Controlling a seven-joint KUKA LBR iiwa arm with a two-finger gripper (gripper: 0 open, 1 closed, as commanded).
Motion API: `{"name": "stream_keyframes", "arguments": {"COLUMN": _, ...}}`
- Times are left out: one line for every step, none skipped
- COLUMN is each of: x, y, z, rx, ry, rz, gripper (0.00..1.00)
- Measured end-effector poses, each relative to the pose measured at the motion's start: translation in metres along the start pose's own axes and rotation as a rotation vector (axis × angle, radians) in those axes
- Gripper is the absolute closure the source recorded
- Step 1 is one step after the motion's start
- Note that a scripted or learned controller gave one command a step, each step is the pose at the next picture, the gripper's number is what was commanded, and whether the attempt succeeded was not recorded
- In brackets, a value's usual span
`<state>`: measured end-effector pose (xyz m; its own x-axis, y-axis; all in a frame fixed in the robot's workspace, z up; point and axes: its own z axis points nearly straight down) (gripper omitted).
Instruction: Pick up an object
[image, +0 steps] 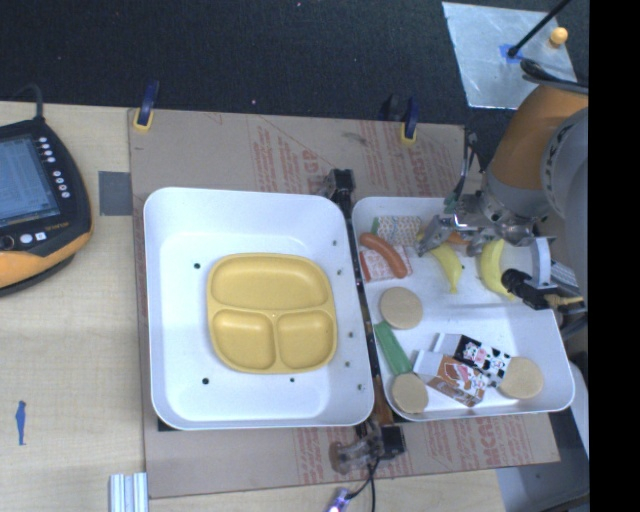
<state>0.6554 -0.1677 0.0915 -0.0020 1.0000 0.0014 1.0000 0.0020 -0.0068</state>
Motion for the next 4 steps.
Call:
{"name": "stream_keyframes", "arguments": {"x": -0.035, "y": 0.002, "z": 0.0, "rx": 0.001, "ry": 0.018, "rz": -0.006, "gripper": 0.0}}
{"name": "stream_keyframes", "arguments": {"x": 0.007, "y": -0.027, "z": 0.0, "rx": -0.002, "ry": -0.001, "rz": -0.004, "gripper": 0.0}}
{"name": "stream_keyframes", "arguments": {"x": 0.006, "y": -0.027, "z": -0.011, "rx": 0.0, "ry": -0.002, "rz": -0.005, "gripper": 1.0}}
{"name": "stream_keyframes", "arguments": {"x": 0.089, "y": -0.007, "z": -0.123, "rx": -0.006, "ry": -0.001, "rz": -0.003, "gripper": 1.0}}
